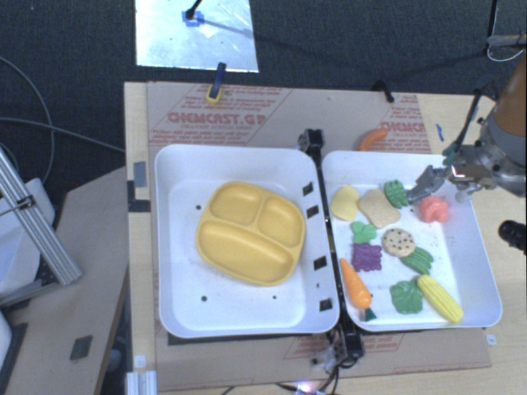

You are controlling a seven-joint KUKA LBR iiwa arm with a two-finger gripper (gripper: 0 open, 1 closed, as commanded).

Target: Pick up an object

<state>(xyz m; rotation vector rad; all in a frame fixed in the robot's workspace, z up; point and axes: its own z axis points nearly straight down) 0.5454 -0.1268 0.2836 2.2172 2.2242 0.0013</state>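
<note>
The right bin (pixel 478 257) holds several toy foods. Among them are a pale yellow piece (pixel 344 202), a beige bread slice (pixel 379 209), a green leafy piece (pixel 396 192), a pink piece (pixel 434 211), a cookie (pixel 398 241), purple grapes (pixel 367 257), a carrot (pixel 355 283) and a corn cob (pixel 439 297). My gripper (pixel 422 189) hangs over the bin's upper right part. It sits between the green leafy piece and the pink piece, close to both. I see nothing lifted in it.
A yellow divided plate (pixel 250 231) lies in the left bin (pixel 177 220). An orange sausage toy (pixel 371 139) rests on the cardboard behind the right bin. A black divider (pixel 324 220) runs between the bins. More green toys (pixel 406 296) lie near the front.
</note>
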